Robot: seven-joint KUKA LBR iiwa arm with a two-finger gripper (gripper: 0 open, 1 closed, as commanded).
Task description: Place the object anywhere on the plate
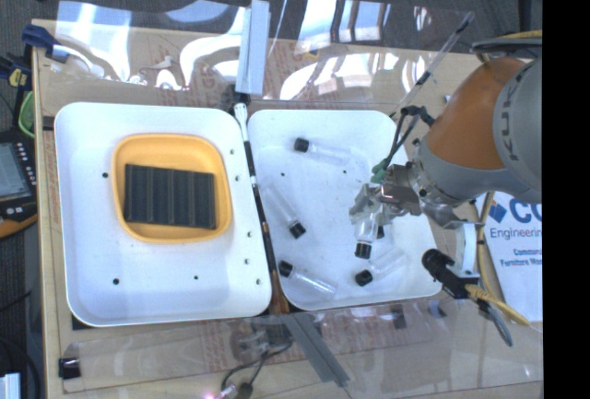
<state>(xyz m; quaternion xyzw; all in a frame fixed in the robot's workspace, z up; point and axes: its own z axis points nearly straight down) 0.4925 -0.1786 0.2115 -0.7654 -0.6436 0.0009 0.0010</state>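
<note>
Handheld device (pixel 11 181) at left edge, pliers (pixel 489 305) maybe, btm right.

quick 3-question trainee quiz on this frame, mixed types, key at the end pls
1. True or false: the yellow plate sits in the left bin.
2. Which bin holds the clear vials with black caps, such as the one near its top? A) left B) right
3. Fill in: the claw is over the ___ bin, above a vial.

Key:
1. True. It carries a dark ribbed insert.
2. B. Several vials lie scattered there.
3. Right. The arm reaches in from that side.
</note>
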